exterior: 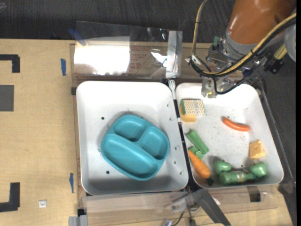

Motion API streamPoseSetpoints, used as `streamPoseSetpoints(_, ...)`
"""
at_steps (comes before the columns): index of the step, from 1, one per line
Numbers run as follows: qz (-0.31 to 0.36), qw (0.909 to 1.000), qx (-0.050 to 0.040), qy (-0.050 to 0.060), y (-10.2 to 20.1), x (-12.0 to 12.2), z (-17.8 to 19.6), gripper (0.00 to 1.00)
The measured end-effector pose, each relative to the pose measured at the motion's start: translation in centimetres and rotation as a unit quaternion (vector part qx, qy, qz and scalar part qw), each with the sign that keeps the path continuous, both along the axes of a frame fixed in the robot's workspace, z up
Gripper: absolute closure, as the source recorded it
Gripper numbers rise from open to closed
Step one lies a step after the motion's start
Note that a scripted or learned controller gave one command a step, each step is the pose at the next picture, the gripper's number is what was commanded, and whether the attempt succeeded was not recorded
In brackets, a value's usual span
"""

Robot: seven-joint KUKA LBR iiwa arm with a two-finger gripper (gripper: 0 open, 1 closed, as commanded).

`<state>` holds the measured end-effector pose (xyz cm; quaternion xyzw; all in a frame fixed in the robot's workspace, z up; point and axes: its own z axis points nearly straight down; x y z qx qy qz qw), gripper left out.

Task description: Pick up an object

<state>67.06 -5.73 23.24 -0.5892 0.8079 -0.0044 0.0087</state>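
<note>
Green toy pieces [239,172] sit nearest the camera, at five o'clock in the right bin [270,126]. Across the divider, the left bin [89,126] carries a teal divided plate [135,146], the biggest item but awkward to pinch. Smaller are a carrot [199,165], a green pod [197,141], a corn-printed block [192,109], an orange sausage [235,124] and a cheese wedge [256,149]: all probably light, stiff, slick plastic. I'd take the sausage across its middle. It lies at five o'clock from the claw [209,89]; whether the claw is apart or together, I cannot tell.
</note>
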Motion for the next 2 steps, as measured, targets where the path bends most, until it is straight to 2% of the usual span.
streamPoseSetpoints(1,-0.086,0.9963,0.0006,0.002,-4.7,-0.2,8.3,1.0)
streamPoseSetpoints(2,-0.008,0.9999,0.0006,0.009,-3.9,-1.5,2.5,1.0)
